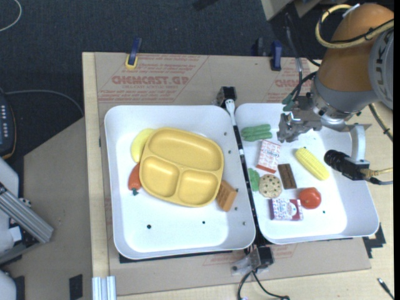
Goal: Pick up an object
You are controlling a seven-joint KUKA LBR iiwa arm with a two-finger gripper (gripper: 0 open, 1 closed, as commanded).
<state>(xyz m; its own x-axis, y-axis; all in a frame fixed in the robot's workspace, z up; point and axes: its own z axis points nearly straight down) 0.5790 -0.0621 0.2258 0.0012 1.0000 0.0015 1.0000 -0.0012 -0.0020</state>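
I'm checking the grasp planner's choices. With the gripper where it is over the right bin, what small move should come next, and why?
Probably a short descent with a slight shift toward the corn cob. The gripper hangs over the right bin between the green bean pod and the corn, with nothing seen between its fingers. The corn lies apart from its neighbours, so it looks the easier target.

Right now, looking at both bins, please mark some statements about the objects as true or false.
1. The yellow divided tray lies in the left bin. True.
2. The tomato lies in the left bin. False: it is in the right bin.
3. The cookie lies beside the chocolate bar. True.
4. The corn cob sits on the yellow divided tray. False: it lies on the right bin's floor.
5. The gripper hangs over the right bin. True.
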